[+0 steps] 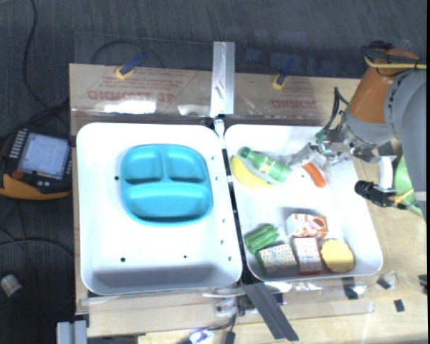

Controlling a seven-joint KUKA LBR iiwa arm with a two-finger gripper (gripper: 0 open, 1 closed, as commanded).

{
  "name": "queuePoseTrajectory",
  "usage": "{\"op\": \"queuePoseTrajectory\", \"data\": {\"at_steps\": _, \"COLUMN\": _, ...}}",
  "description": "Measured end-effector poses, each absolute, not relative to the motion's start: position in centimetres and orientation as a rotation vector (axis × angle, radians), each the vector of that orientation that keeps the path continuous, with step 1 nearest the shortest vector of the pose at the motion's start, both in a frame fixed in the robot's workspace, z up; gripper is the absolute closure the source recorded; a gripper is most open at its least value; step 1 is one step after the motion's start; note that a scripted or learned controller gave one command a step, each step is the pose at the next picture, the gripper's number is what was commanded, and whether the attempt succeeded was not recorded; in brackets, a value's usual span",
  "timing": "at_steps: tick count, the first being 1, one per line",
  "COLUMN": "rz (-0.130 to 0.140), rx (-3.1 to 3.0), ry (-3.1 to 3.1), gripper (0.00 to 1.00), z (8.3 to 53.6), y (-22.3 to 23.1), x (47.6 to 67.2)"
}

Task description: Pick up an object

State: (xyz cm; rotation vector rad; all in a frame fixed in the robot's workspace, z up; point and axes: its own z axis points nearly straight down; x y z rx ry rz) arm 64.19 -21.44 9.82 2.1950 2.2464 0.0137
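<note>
The orange carrot-like piece (314, 173) lies on the floor of the right bin (358, 192), in its upper half and toward the right wall, and I judge it the nearest candidate for this pick. Its long axis runs on a slant, from upper left down to lower right, and it sits alone on bare white, apart from its neighbours. My gripper (324, 147) hangs just above and slightly right of it in the camera view, so the piece lies down and a little left from my tips; whether I touch it I cannot say. Nothing is visibly between my fingers, and I cannot tell how wide they stand, because the metal parts blur together at this size. To the left of the carrot piece, the green bottle (264, 164) lies on its side, its long axis also slanted, resting over the yellow banana (245, 173) near the divider between the bins. My judgement is that the move turns on squaring my closing direction across the carrot's short side, not along its length. Further down the same bin, well apart from me, a cluster crowds the lower wall: a green vegetable (261, 236), small printed boxes (307, 235) and a yellow block (337, 256). The left bin (100, 249) bears a blue divided plate (167, 183).
</note>
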Motion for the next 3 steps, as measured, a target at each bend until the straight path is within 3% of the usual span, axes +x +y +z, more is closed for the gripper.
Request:
{"op": "queuePoseTrajectory", "data": {"at_steps": 1, "rz": -0.001, "rx": 2.155, "ry": 2.288, "gripper": 0.0, "z": 14.1, "y": -21.8, "x": 63.8}}
{"op": "queuePoseTrajectory", "data": {"at_steps": 2, "rz": 0.001, "rx": 2.238, "ry": 2.206, "gripper": 0.0, "z": 9.6, "y": -20.5, "x": 63.1}}
{"op": "queuePoseTrajectory", "data": {"at_steps": 3, "rz": -0.001, "rx": 2.237, "ry": 2.211, "gripper": 1.0, "z": 10.3, "y": -20.4, "x": 63.2}}
